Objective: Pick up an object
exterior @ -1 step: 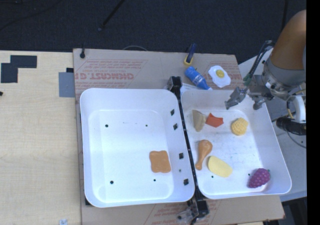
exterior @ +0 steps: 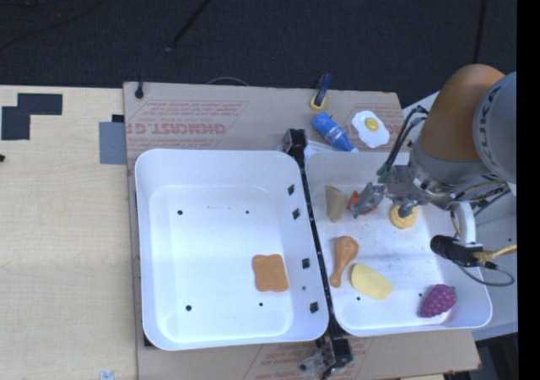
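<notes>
My gripper point(exterior: 365, 202) hangs low in the right bin point(exterior: 472, 319), near its middle back. A small red-orange bit point(exterior: 372, 196) shows right at the gripper's tip; I cannot tell what it is. A tan wedge point(exterior: 335, 201) lies just left of the gripper. Just right of it is a small yellow round piece point(exterior: 403, 217). Nearer the front lie a drumstick point(exterior: 342, 258), a yellow lump point(exterior: 369, 281) and a bunch of purple grapes point(exterior: 437, 300). In the left bin point(exterior: 160, 201) a slice of toast point(exterior: 270, 273) lies flat.
Behind the bins on the cardboard sit a blue bottle point(exterior: 332, 132), a fried egg toy point(exterior: 369, 127) and a yellow-and-blue tool point(exterior: 321, 93). A black divider clip strip point(exterior: 305, 226) runs between the bins. Cables point(exterior: 460, 250) trail from the arm over the right bin's rim.
</notes>
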